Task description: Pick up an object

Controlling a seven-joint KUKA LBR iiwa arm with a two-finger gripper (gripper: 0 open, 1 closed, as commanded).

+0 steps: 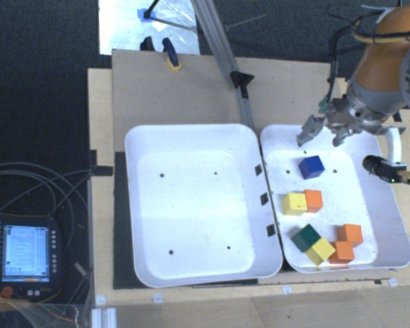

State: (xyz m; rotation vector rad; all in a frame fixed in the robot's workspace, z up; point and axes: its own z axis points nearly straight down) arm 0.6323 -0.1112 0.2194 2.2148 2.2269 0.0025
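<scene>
The arm (386,60) reaches in from the right, and its tool (324,135) hangs above the far edge of the right bin (389,203). The two fingers stand apart with nothing between them; one fingertip (306,137) points down at the left, the other sits to its right near the bin's rim.

Just below the tool, apart from it, a blue cube (311,167) lies on the bin floor, tilted a little against the bin's sides. Nearer the middle of the bin a yellow cube (294,203) and an orange cube (313,200) sit touching side by side. Toward the near end there is a cluster: a dark green cube (305,238) touching a second yellow cube (321,250), with a second orange cube (350,234) and a third orange cube (342,252) just to the right, close together.

The left bin (198,203) lies beside the right one, their long sides nearly touching. Both bins rest on the tabletop (184,91). A slanted metal pole (219,36) crosses the far part of the tabletop. At lower left, off the tabletop, a handheld control screen (26,255) lies among grey cables (48,183).
</scene>
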